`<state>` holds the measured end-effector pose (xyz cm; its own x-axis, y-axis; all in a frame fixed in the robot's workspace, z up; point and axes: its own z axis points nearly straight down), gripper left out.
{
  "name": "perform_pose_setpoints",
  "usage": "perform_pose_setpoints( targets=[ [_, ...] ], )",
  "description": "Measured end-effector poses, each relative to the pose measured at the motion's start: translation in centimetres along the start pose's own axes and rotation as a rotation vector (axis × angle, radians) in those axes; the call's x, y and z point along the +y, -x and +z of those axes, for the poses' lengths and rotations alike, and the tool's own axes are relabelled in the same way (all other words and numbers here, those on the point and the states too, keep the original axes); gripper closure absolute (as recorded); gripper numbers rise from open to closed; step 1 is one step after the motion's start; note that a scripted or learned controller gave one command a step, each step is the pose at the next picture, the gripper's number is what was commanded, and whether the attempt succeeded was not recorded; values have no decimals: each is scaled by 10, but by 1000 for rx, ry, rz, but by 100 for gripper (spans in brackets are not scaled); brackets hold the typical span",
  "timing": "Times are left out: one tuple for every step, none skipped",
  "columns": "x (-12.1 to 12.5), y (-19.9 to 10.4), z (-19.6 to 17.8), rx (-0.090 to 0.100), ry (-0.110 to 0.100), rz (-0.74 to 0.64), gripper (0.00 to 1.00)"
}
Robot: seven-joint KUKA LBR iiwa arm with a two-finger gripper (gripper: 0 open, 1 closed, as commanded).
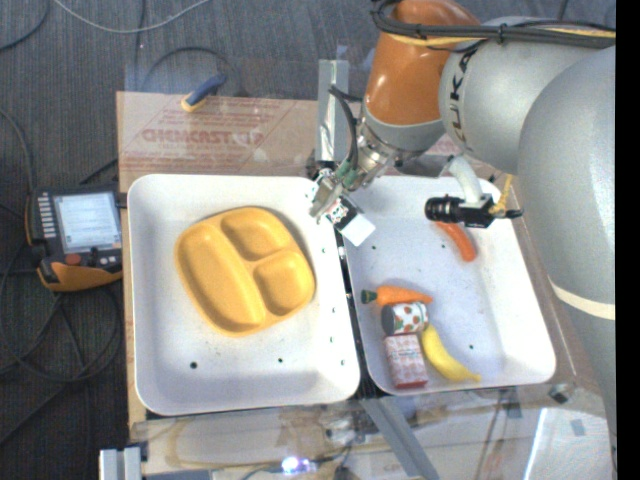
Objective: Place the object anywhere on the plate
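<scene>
The arm (520, 98) reaches in from the right over the far edge of the two bins; the left bin (160, 368) holds the yellow divided plate (245, 266); the right bin (510, 338) holds a banana (446, 358), a carrot (402, 295), a small can (404, 317), a red packet (405, 360) and an orange pepper (460, 240); the end effector (330, 200) hangs over the bins' shared rim, whether apart or together I cannot tell; a good step likely means a low, centred descent on one item.

We see even, bright overhead light, soft shadows, mild glare on the white bins (240, 393), and the large arm (560, 118) blurred at three o'clock.
</scene>
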<state>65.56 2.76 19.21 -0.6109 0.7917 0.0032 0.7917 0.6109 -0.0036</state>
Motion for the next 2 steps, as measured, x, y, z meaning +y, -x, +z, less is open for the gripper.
perform_pose_setpoints(
  targets=[
    [-4, -53, 2, -1, 2, -8, 100],
    [-5, -52, 4, 0, 0, -6, 0]
  ],
)
